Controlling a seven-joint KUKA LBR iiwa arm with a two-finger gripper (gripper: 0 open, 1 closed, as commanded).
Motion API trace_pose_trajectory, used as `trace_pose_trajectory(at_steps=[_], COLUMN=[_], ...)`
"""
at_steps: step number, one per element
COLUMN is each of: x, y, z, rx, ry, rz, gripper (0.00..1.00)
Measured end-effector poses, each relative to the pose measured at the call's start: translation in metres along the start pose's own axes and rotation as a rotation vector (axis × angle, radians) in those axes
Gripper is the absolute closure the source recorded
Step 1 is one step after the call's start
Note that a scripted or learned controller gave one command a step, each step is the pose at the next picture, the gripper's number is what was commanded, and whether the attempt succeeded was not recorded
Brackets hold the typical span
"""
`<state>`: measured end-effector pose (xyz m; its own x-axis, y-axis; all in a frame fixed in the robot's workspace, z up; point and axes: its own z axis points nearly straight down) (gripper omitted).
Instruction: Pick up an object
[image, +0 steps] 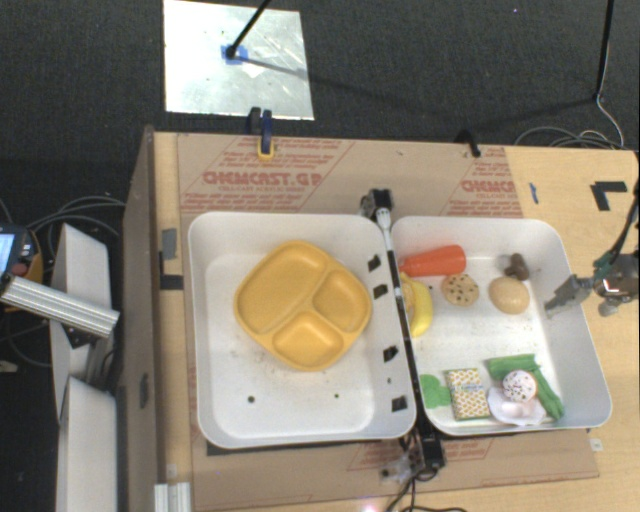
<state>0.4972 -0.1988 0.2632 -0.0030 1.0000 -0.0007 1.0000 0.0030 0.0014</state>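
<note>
Nearest the lens, at the front of the right bin, a small cluster was seen: a patterned cracker packet, a white speckled ball resting on a crumpled white scrap, a long green piece lying just behind the ball, and a green lump just left of the packet. Further back in the same bin, an orange carrot was laid across the rear left corner, with a yellow banana pressed against the dividing wall below it. A round cookie was placed just beside the banana, a pale egg-shaped item near the cookie, and a small brown lump just behind that.

The gripper was found at the right rim of this bin, well apart from the egg-shaped item — nothing could be seen held in it, and whether it was released or clenched could not be told.

The left bin was occupied by a yellow divided plate, set at a slant near its middle. Both bins were borne on a sheet of red-printed cardboard, pinned at the back by a blue-and-yellow clamp.
</note>
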Motion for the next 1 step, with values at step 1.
trace_pose_trajectory(at_steps=[1], x=[0.0147], y=[0.0225], z=[0.1492], rx=[0.008], ry=[0.004], rz=[-0.002], gripper=[0.0])
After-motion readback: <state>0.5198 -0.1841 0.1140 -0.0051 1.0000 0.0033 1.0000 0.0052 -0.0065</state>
